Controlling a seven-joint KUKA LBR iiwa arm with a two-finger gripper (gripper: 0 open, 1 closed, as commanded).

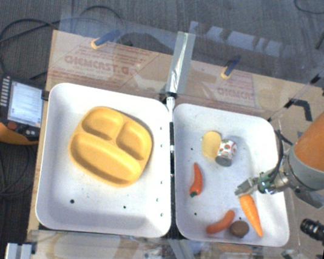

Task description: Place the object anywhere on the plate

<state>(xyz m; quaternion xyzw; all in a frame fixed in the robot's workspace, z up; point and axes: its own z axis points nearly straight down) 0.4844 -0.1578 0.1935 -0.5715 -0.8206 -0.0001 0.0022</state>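
Plate [111, 145]: one, yellow; one carrot [252, 213] beside the open hand [253, 186].

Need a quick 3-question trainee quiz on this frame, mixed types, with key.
1. True or false: the yellow plate sits in the left bin.
2. Which thing lies nearest the gripper? A) carrot B) red pepper C) small can
3. Fill in: the sausage and the brown ball lie near the ____ edge of the right bin.

Key: 1 true; 2 A; 3 front (bottom of the view).
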